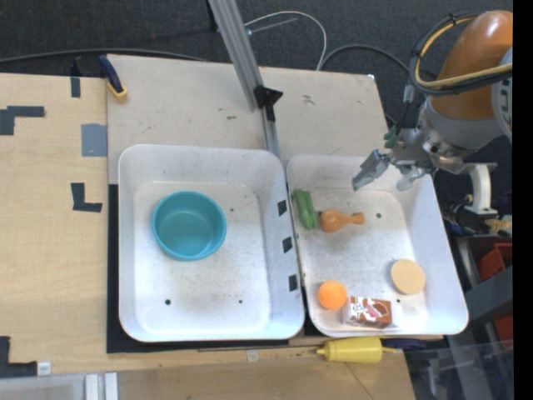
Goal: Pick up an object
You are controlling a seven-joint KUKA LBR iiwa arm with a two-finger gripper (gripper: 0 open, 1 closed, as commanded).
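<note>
A single fixed camera is mounted above the pale wooden table (50, 223) and looks down at a slant. Both shallow white plastic bins (204, 158) are framed at moderate distance.

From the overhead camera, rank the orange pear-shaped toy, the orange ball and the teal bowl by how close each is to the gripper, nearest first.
Measured from the gripper, above the right bin's far edge:
1. Orange pear-shaped toy, upper part of the right bin.
2. Orange ball, right bin's near-left corner.
3. Teal bowl, left bin.
</note>
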